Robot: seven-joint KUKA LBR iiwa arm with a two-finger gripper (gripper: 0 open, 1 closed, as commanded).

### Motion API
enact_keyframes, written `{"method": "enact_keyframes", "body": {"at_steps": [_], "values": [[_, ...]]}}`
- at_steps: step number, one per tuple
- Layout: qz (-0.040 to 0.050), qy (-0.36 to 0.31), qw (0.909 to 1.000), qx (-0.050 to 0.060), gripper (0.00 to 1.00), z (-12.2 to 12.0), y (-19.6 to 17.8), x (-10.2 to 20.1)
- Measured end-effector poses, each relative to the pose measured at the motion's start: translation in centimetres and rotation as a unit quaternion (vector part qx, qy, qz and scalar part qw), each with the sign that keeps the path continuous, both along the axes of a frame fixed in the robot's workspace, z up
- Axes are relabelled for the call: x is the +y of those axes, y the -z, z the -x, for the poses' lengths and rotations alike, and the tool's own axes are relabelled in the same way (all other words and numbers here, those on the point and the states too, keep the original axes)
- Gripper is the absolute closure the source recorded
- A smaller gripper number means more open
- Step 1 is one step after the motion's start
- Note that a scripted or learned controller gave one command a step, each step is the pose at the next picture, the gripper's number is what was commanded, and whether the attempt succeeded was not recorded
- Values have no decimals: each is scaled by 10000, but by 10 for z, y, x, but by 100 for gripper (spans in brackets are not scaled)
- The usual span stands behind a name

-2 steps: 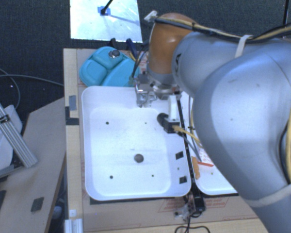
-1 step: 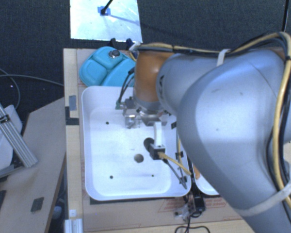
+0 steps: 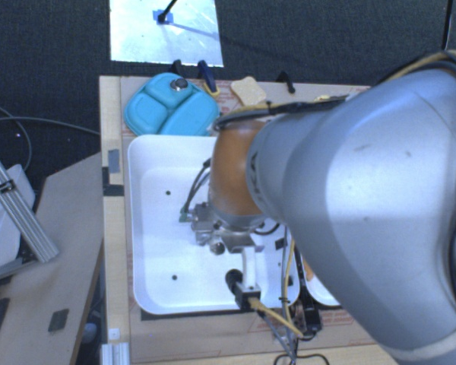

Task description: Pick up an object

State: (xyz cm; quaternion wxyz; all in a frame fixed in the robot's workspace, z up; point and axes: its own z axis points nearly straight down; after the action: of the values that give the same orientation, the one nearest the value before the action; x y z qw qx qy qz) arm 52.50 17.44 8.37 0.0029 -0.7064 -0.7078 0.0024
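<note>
The grey arm point(image 3: 365, 204) is the largest thing here: a smooth, matt metal barrel sweeping in from the right, narrowing to a glossy orange band point(image 3: 232, 166) above the wrist. Under it lies the bench point(image 3: 115, 234), a pale wooden board with a plain flat grain. On the bench sits the left bin point(image 3: 148, 226), a shallow white plastic tray with rounded corners and a smooth floor. Beyond the bench's far edge lies a square reflective sheet point(image 3: 166, 21), shiny and pale blue-white, on dark carpet-like ground.

Just past the bin's far rim lies a light blue plastic dish point(image 3: 171, 106), rounded and moulded into compartments, with a small grey knob on top. At the left a ribbed aluminium rail point(image 3: 19, 211) leans at a slant. A sliver of the right bin point(image 3: 323, 295), also white, shows under the arm. Beside the dish are a tan, sponge-like block point(image 3: 248, 90) and a slim blue-handled tool point(image 3: 207, 74).

The gripper point(image 3: 222, 238) hangs low over the middle of the left bin, its metal body mostly hidden by the wrist; whether it is open or closed cannot be told. Which thing is to be lifted cannot be told either: the dish and block lie outside the bin, well apart from the gripper. Two small dark dots point(image 3: 169, 194) mark the bin floor to its left.
</note>
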Motion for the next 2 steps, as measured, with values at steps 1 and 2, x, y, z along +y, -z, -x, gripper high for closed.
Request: {"method": "enact_keyframes", "body": {"at_steps": [1,2], "values": [[2,38,9999,-134,100,-29,-169,-83],[5,13,10000,-32,100,-13,-127,-93]]}}
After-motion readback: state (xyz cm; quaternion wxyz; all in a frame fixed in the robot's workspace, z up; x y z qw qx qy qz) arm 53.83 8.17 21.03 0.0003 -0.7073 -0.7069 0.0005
